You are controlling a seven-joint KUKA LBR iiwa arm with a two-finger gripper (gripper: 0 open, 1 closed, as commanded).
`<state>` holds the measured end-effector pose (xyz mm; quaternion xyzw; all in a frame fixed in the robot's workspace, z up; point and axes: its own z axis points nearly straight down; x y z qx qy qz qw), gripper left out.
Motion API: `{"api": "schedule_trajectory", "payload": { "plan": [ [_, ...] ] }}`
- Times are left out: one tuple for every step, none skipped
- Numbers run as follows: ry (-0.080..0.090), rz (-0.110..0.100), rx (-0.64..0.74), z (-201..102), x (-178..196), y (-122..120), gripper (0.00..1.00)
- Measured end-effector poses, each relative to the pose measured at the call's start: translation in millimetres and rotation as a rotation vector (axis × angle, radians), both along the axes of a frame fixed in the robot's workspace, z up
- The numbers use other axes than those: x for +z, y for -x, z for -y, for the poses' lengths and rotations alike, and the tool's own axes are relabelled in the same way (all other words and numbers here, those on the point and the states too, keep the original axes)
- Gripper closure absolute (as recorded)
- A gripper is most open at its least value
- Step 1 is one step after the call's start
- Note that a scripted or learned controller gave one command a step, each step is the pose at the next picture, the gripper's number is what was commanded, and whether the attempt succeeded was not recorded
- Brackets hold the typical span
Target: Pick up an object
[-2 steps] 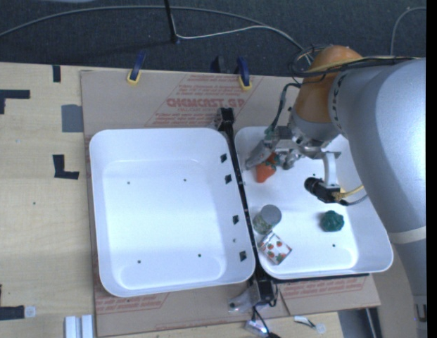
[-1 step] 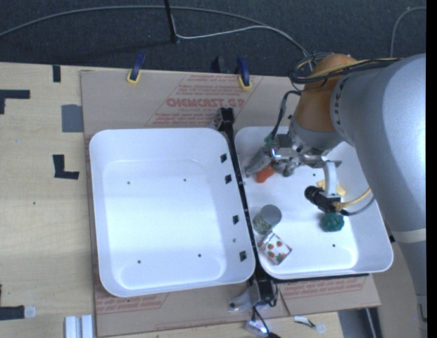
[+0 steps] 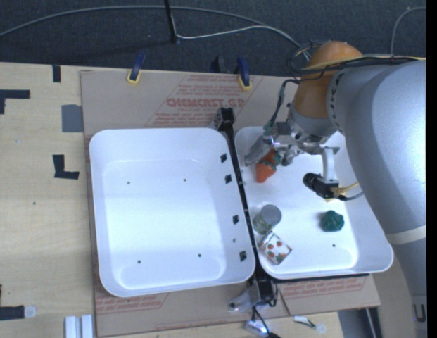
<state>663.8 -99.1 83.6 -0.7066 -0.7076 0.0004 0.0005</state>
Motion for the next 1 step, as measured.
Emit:
{"api": "schedule_trajectory", "payload": {
  "plan": [
    [0.000,0.002,-0.001,21.1,1.0,25.0,0.00]
  ]
}}
